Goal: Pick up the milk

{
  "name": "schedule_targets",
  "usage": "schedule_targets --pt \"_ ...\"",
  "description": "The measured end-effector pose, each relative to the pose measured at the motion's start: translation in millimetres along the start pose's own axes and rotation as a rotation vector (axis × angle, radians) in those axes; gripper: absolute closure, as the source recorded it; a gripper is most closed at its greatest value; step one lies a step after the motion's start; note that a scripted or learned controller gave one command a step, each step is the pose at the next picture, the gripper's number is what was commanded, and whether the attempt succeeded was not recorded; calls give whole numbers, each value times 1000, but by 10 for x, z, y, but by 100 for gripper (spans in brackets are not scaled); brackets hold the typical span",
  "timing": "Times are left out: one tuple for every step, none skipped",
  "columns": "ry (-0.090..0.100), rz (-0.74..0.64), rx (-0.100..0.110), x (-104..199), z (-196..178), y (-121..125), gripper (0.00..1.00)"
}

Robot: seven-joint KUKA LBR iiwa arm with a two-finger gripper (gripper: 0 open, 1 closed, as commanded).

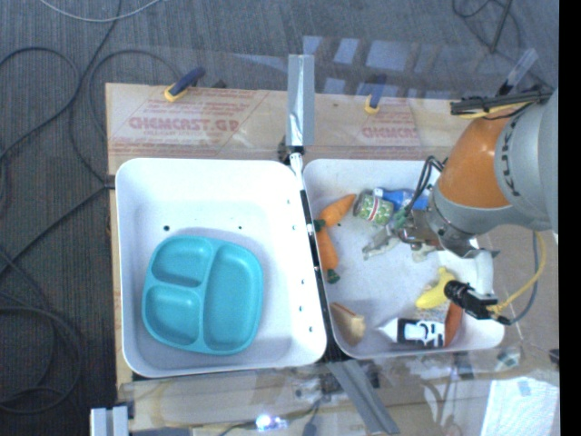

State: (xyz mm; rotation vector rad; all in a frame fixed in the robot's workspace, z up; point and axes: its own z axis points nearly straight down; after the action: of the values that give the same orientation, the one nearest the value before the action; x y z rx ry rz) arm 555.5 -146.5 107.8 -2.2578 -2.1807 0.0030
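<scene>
Grey carpet with loose black and white cables all around a pale desk [227, 125] carrying two shallow white bins side by side. Left bin [136, 198]: holds a teal divided plate [204, 293] lying flat toward the near left. Right bin [363, 175]: crowded with small items. Milk [420, 331], a small black-and-white carton, lying on its side against the near wall of the right bin, just beside an orange carrot [452, 323] at the near right corner. Yellow banana [436, 289] a little farther in, between the milk and the arm. Second carrot [332, 213] near the far left of that bin, another orange piece with a green tip [327, 252] along the dividing wall, a tan bread-like piece [349, 320] by the near left. Green can [374, 207] lying by the far wall. Grey arm with orange band [481, 166] reaching in from the right; end effector [399, 234] low over the middle of the right bin, near the green can and well apart from the milk. Cannot tell whether spread or pressed together.
</scene>
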Motion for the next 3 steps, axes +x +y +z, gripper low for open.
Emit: schedule_targets --pt "4 -1 1 20 -81 3 100" --pt "4 -2 1 19 -81 2 0" --pt "1 -22 -1 -277 -61 151 0"
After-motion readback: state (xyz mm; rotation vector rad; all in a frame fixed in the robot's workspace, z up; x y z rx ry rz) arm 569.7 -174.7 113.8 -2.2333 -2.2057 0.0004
